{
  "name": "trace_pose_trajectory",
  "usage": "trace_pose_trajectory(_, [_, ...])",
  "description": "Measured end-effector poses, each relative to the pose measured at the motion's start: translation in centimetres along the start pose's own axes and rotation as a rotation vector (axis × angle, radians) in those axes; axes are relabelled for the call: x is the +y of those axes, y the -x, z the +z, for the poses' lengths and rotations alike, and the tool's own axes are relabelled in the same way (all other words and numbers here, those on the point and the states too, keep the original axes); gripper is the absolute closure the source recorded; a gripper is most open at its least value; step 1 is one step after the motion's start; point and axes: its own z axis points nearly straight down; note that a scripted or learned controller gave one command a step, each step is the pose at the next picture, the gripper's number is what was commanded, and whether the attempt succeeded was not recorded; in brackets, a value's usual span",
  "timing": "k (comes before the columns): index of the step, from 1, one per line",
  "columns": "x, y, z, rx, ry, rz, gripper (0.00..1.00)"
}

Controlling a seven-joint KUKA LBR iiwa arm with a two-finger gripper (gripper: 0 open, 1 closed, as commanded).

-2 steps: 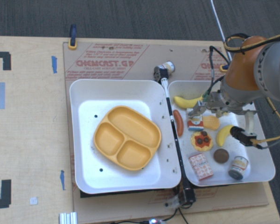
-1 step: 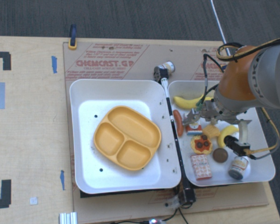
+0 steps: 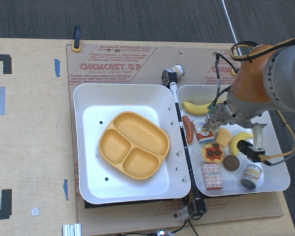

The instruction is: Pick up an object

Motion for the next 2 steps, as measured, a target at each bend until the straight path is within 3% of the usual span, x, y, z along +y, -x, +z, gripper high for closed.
trace_pose_trajectory(1, [-7.99,6.12,-7.29,0.000,-0.020,0.001,1.00])
trace_pose_trajectory(2, [-8.00,6.03,-7.25,0.001,-0.021,0.000,0.00])
